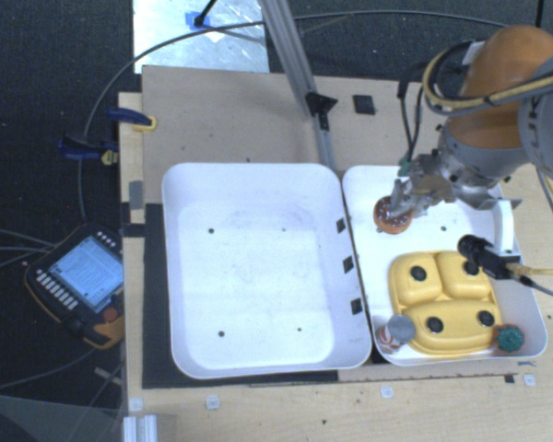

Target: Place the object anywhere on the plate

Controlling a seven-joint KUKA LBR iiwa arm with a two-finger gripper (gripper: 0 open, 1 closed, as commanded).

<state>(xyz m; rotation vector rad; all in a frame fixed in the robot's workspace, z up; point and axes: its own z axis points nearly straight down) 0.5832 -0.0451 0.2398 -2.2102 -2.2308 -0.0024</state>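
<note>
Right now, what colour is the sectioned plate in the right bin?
The plate is pale yellow, seen best in the camera view.

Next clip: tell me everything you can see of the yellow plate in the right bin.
The yellow plate looks like glossy moulded plastic, roughly rectangular with rounded corners. Raised ridges split it into shallow compartments that show dark spots. It lies flat in the lower part of the right bin. A grey round thing sits at its lower-left corner and a teal thing at its lower-right, both seemingly touching it.
</note>
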